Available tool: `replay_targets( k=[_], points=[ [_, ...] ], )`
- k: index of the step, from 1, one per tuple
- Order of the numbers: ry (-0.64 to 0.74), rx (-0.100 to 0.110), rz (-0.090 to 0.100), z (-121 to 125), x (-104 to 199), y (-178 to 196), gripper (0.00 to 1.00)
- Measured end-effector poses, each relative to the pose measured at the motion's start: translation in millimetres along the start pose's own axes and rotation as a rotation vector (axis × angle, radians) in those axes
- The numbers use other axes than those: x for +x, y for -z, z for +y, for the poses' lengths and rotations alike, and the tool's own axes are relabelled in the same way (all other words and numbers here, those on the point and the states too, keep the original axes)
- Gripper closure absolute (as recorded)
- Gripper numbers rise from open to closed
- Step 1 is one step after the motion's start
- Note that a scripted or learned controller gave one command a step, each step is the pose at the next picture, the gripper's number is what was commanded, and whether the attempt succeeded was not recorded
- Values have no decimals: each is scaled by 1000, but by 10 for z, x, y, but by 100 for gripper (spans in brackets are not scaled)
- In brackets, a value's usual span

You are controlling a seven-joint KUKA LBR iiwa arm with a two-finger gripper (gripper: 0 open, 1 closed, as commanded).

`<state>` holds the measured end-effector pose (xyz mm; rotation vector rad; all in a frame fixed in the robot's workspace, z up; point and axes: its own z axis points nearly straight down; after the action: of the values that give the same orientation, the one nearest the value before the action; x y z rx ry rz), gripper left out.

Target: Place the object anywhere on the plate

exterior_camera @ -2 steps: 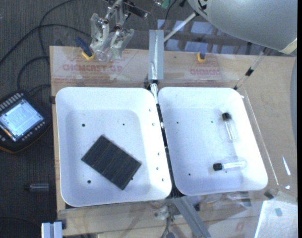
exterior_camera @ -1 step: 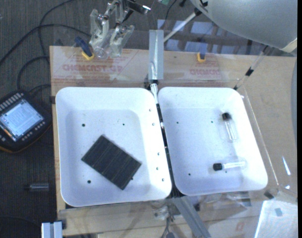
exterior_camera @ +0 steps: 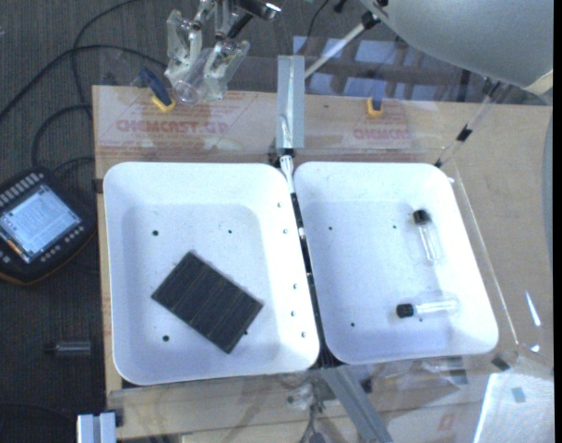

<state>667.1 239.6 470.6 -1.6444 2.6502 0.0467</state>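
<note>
Grey metal of the arm fills the upper right of the frame, while its gripper hangs at the upper left, above the bench's back edge and well apart from both bins; whether it is open or closed cannot be told from here, and nothing shows in its grasp. Below it, the left bin holds the plate, a dark ribbed slab lying flat and turned at a slant, with nothing resting on it. In the right bin lie two small clear tubes with black caps, one toward the right wall, the other nearer the lower edge. By my reading nothing has been picked or placed yet, so the whole job is left
</note>
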Motion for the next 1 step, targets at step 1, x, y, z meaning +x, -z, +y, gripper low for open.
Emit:
replay_targets(
  k=[1],
  points=[
    [-1, -3, -8, -2, -18, 90, 100]
  ],
)
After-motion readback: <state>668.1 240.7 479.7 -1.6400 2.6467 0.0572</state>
